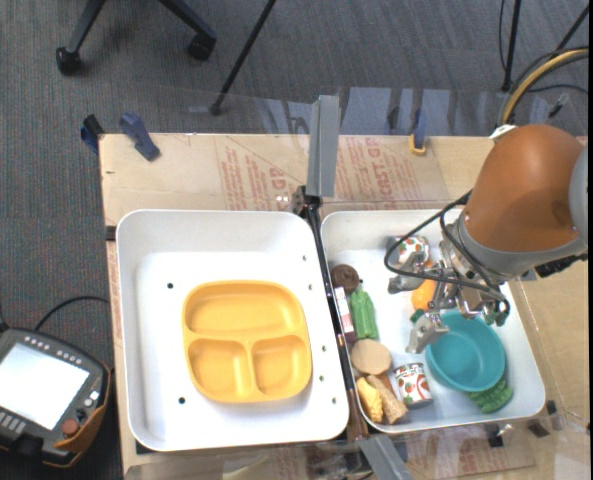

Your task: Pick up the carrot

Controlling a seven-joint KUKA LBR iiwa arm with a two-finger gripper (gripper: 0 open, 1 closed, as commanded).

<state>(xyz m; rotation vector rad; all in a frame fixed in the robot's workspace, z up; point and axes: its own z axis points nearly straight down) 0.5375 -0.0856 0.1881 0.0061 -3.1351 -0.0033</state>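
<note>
The carrot (424,294) shows as a small orange piece in the right bin (366,230), just left of the gripper's metal parts and above the teal bowl (466,360). My gripper (428,306) hangs low over that spot, right at the carrot, under the arm's big orange band (526,193). The wrist and cables hide most of the carrot, and I cannot make out whether it is gripped.
The right bin also holds a red-and-white can (408,253), a second can (412,383), a green vegetable (363,314), a brown round piece (344,276), a tan disc (371,356) and corn (380,399). A yellow divided plate (246,340) lies in the left bin (156,238).
</note>
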